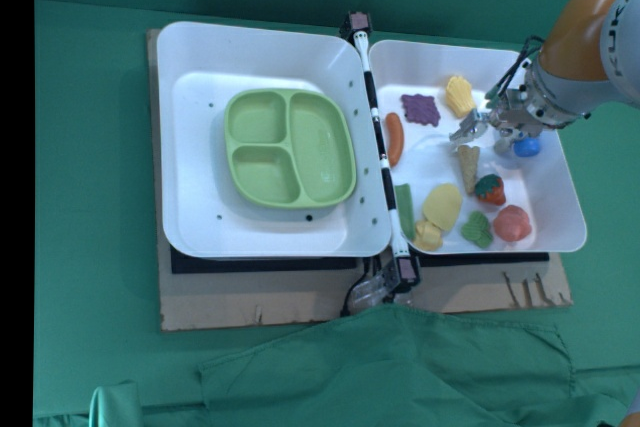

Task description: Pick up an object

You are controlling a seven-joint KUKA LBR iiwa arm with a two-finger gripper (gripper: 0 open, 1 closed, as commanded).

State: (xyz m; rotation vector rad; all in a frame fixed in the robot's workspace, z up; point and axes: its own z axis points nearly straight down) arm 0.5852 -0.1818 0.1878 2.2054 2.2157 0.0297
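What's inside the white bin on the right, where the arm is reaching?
The right bin holds toy foods: a purple piece, orange sausage, cone, strawberry and others. The gripper partly covers a blue piece.

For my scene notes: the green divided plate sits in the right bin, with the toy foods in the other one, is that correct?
Not quite: the camera view shows the green divided plate in the left bin; the toy foods lie in the right bin.

Toy foods lie scattered in the right bin (560, 205): an orange sausage (394, 137) at left, a purple piece (421, 109) farther back, perhaps a strawberry (489, 188) nearer.
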